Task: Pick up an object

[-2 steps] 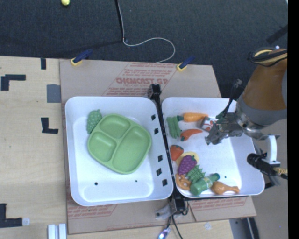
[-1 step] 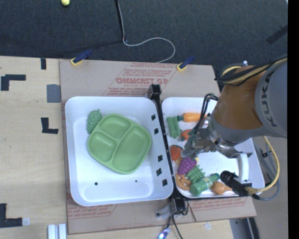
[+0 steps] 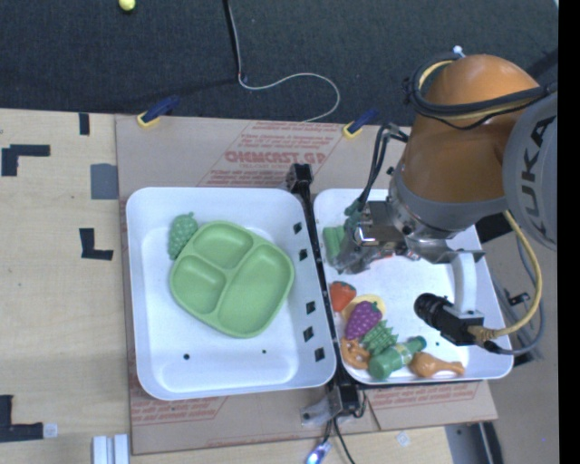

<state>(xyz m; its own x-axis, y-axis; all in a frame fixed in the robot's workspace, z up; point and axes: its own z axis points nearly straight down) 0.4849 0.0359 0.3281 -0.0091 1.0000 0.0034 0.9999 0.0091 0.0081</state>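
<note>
A light wooden bench top (image 3: 54, 299) seen from above, marked with black tape pieces (image 3: 91, 243) in angular shapes. A sheet of brown cardboard (image 3: 263, 159) with red printed lettering lies on it. Behind the bench is dark carpeted floor (image 3: 109, 54), crossed by a thin pale cable (image 3: 285, 83). A small yellow object (image 3: 127, 4), possibly a ball, sits on the floor at the top edge. Lighting is even.

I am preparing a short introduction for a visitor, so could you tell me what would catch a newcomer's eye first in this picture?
The big grey arm with its orange band dominates the right, reaching down over the right white bin. In the left white bin lies a light green divided plastic plate, with a small green grape-bunch toy at its upper left. A colourful pile of toy foods crowds the right bin's lower left.
</note>
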